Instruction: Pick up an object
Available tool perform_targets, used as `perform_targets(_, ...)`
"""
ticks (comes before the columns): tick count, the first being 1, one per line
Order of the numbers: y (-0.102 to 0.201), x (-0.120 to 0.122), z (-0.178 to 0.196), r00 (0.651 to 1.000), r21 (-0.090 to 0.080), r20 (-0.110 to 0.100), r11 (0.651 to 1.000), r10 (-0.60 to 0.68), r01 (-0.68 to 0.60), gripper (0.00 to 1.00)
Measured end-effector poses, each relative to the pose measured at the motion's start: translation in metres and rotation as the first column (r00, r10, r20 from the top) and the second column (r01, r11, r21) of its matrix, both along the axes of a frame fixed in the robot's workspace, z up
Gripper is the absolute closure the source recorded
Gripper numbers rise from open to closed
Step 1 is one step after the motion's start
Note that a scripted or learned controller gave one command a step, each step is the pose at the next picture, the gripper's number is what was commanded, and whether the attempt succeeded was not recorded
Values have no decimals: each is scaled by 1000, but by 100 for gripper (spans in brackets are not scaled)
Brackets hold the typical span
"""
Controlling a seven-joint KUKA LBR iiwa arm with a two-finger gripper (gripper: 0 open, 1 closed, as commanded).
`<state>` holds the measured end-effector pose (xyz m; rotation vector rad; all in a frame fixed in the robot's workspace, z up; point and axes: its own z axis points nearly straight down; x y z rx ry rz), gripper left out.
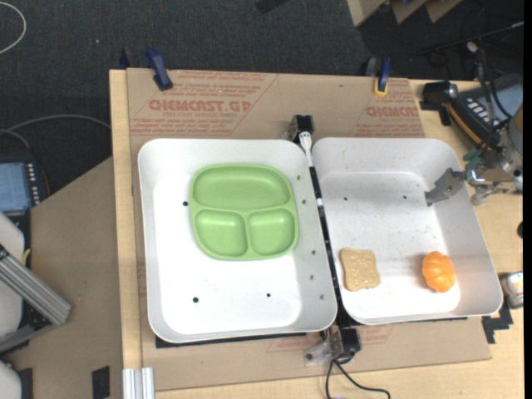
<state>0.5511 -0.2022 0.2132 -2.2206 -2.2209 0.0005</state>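
In the right bin (pixel 391 160), a tan slice of toast (pixel 360 269) lies flat near the front left corner. An orange fruit (pixel 438 272) rests near the front right corner. My gripper (pixel 443 188) reaches in over the bin's right rim, at the far right side, well behind the orange fruit and apart from both objects. Nothing is seen in its grasp.
The left bin (pixel 166 289) holds a green divided plate (pixel 243 211) with three compartments. Both bins rest on a brown cardboard sheet (pixel 208 98) held by clamps at the back. Cables and equipment sit off the bench at the right (pixel 482 110).
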Motion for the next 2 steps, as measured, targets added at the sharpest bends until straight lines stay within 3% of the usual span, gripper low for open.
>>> perform_targets(1,-23,-19,8,1000,0,-1,1000,-2,2,0)
perform_targets(2,-18,-67,-118,1000,4,2,1000,5,-5,0)
